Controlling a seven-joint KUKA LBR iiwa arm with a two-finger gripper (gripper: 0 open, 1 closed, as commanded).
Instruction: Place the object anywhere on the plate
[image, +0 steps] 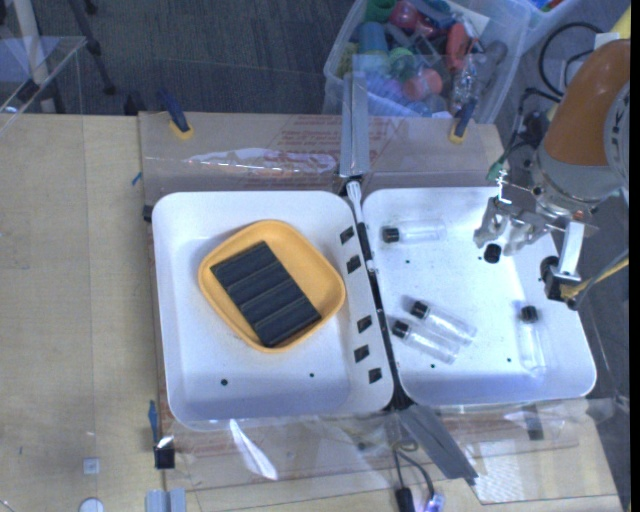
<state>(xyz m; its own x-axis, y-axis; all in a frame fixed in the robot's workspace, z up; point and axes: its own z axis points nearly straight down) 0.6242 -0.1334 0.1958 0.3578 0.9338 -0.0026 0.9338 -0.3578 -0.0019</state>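
Two clear vials (432, 328) lie near the right bin's (575, 375) front edge. Your gripper (497, 236) hovers by its back-right corner, grip unreadable. The dark ridged block (268, 292) already sits on the yellow plate (215, 275), left bin (180, 390).

A dark block (268, 292) covers most of the plate (222, 262); its rim is bare. Four vials (436, 330) scatter the right bin (500, 370), centre free.
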